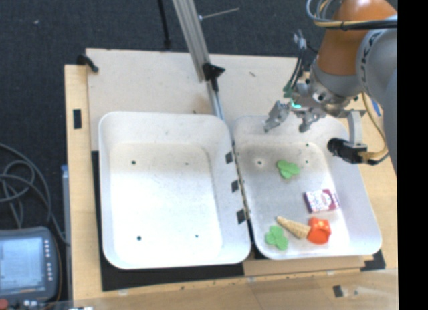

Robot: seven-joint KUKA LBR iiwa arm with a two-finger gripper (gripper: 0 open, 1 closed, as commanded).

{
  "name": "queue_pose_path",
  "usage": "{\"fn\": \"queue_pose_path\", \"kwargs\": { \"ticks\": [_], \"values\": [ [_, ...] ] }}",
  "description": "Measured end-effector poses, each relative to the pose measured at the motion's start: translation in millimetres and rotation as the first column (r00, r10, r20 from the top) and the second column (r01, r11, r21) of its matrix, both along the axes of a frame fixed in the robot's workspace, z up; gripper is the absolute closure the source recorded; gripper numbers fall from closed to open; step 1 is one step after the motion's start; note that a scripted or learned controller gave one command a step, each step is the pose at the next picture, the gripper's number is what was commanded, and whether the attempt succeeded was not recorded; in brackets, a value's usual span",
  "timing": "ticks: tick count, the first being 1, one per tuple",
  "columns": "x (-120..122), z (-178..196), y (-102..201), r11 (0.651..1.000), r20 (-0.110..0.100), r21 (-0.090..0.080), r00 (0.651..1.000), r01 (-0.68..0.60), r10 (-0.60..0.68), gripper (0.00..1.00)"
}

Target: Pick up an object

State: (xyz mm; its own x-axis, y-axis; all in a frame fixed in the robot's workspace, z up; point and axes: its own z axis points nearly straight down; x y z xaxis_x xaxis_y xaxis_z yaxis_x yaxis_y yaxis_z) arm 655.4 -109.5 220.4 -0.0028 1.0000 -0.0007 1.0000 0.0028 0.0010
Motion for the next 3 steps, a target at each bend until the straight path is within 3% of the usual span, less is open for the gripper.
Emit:
{"fn": "queue_pose_path", "kwargs": {
  "ticks": [2, 3],
  "values": [
    [-1, -105, -4, 1.000, -0.006, -0.002, 1.000, 0.006, -0.006, 0.00],
    [-1, -120, -6, 1.000, -0.002, -0.003, 1.000, 0.008, -0.008, 0.00]
  ]
}}
